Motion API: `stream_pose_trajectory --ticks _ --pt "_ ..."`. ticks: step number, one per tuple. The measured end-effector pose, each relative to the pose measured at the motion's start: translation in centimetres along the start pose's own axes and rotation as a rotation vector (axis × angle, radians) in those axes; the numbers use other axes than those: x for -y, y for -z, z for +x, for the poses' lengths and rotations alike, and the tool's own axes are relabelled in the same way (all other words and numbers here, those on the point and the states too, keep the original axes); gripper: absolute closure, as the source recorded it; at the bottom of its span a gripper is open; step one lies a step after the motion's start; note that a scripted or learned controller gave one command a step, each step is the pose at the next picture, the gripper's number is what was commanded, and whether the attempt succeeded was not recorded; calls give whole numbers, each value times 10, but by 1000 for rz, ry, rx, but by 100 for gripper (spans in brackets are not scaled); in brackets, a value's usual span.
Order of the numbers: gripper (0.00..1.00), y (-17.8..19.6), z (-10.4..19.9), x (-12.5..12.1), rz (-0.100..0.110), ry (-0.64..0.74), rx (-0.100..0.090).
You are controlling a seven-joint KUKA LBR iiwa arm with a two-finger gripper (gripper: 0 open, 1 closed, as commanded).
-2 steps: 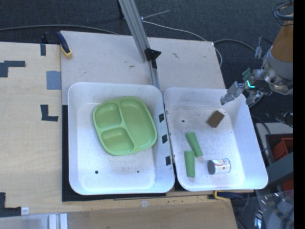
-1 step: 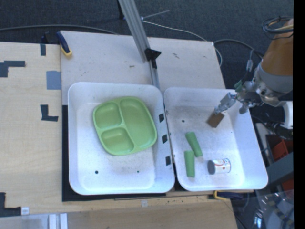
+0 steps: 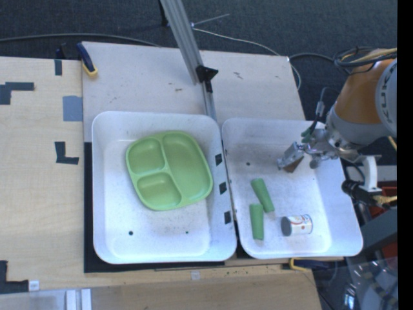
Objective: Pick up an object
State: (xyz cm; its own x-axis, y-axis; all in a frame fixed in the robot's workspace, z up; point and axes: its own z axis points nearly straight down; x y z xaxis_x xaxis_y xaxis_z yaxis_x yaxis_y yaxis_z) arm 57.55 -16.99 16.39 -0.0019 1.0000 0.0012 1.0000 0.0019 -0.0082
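Three loose candidates sit in the right bin [image 3: 335, 234]: two green cylinders, one [image 3: 262, 195] angled just above the other [image 3: 257, 221], nearly touching end to end, and a small white can [image 3: 297, 225] lying on its side just beside them toward the bin's near right corner. We'd judge all three light and rigid; the cylinders look like smooth plastic, so a bit slippery, best pinched across the short axis at mid-length. The can may roll if nudged, so we'd close across its round body, not its ends. Our gripper [image 3: 292, 163] hangs over the upper middle of the right bin, near the cylinders but apart from them. A small dark brownish bit shows at its tip; we can't tell whether that's an object or part of the fingers, or how wide the gripper stands, so we claim no hold. Left bin [image 3: 103, 192] carries a green divided plate [image 3: 169, 170], three compartments, nothing visible in them, lying flat and slightly rotated.
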Motion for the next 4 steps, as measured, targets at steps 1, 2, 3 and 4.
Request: stream_pose_trajectory --ticks 1,2,3,4 --pt "0 -46 5 5 -2 0 1" --pt "100 -33 6 4 -5 1 1" --pt "100 11 9 9 -11 0 2" --pt "100 63 9 9 -13 0 3"
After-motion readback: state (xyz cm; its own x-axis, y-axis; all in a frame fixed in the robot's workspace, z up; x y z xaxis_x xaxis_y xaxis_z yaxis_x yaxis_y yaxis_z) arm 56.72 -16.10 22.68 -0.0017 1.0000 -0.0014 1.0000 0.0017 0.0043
